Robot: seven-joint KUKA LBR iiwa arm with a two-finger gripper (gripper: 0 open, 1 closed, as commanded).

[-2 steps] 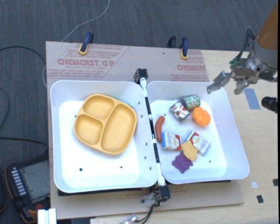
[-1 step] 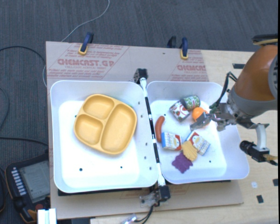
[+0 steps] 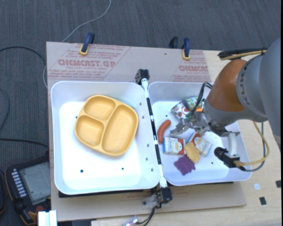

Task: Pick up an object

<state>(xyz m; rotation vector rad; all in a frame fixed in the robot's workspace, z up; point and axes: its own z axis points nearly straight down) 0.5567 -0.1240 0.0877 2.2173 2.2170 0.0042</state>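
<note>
The gripper (image 3: 187,125) hung low over the middle of the right bin (image 3: 167,89), at the end of the arm (image 3: 231,91) that reached in from the right. I could not tell whether it was wide, narrow or holding something.

All the loose things lay in this bin, crowded close around the gripper. A red and green packet (image 3: 181,109) lay just behind it, toward the far wall. A sausage (image 3: 163,130) lay at its left, near the wall next to the left bin (image 3: 56,126), with a thin strip of white floor between. In front of the gripper a carton (image 3: 173,146), a cracker (image 3: 192,152) and a pouch (image 3: 204,146) lay in a row, touching or almost touching, the cracker in the middle. A purple piece (image 3: 184,165) lay just in front of the cracker, closest to the front wall. The far left corner of this bin had bare floor.

The left bin held a yellow plate (image 3: 106,125) with three compartments, and much free floor along its front edge. Both bins stood side by side on the surface (image 3: 85,62).
</note>
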